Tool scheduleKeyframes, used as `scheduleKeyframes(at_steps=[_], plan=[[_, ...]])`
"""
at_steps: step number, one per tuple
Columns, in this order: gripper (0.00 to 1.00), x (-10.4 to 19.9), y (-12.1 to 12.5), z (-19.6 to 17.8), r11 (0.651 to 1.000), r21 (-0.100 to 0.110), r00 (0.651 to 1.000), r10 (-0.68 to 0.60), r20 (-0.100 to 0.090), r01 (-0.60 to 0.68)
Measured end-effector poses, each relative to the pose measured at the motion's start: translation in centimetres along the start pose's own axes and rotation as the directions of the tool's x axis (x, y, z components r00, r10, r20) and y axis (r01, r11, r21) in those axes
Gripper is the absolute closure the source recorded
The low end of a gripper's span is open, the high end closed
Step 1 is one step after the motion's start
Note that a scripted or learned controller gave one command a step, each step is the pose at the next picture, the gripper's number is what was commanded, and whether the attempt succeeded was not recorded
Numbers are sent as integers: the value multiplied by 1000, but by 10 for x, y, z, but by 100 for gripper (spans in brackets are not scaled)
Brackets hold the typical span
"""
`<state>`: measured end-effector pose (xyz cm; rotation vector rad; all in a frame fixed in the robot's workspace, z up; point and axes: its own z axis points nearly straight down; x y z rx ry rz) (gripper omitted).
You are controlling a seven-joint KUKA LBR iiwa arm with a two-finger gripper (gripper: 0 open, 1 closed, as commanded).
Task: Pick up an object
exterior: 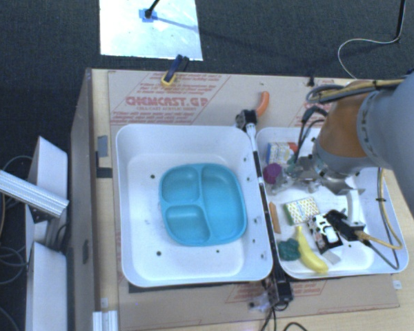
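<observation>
two shallow white bins are seen side by side on the bench (193, 92), whose top is covered by a brown sheet with red print. the left bin (134, 185) is occupied by a blue divided tray (201, 204), which is laid flat near its middle. the right bin (395, 252) is reached by the grey arm (383, 126) from the right, and the gripper (298, 173) is lowered over the upper left part of that bin. whether the gripper is spread or pressed together cannot be told, and nothing is shown to be pinched by it.

the objects to be picked are gathered in the right bin. a purple object (271, 173) is found just beside the gripper, on its left, and a small printed box (279, 150) is placed above it, near the bin's far edge. a green and yellow checkered pad (302, 209) is laid below the gripper. a thin orange stick (275, 216) is set along the bin's left wall. a yellow banana (309, 250) is laid at the near edge, with a dark teal object (288, 249) touching its left side.

an orange-handled tool (262, 102) is left on the bench beyond the bins.
</observation>
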<state>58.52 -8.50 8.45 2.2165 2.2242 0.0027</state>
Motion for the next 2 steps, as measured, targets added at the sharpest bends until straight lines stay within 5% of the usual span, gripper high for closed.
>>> scheduleKeyframes(at_steps=[1, 2], plan=[[0, -14, 73, 0, 1000, 0, 1000, 0, 1, 0], [100, -14, 74, -11, 1000, -3, 1000, -5, 2, 5]])
